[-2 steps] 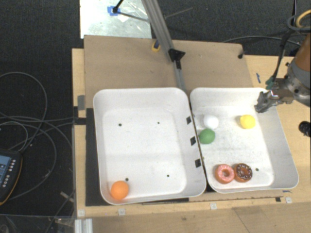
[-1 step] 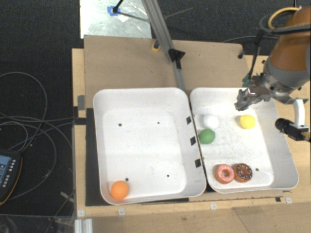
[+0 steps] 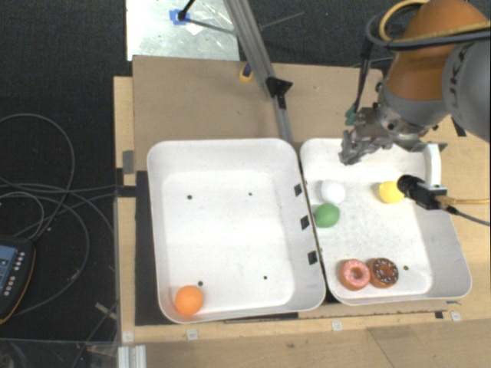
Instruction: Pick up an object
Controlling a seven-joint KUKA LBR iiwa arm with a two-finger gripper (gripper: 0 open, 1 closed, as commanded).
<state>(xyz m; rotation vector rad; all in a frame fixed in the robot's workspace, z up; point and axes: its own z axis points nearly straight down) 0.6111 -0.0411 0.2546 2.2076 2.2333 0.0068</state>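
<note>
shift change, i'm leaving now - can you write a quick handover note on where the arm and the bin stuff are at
Gripper: above the far end of the right bin, nothing seen between its fingers.
Right bin: white ball, green ball, yellow object, pink donut, chocolate donut.
Left bin: orange ball in the near left corner.
Done: nothing lifted yet.
Left: pick any object; the white ball looks nearest the gripper.
</note>
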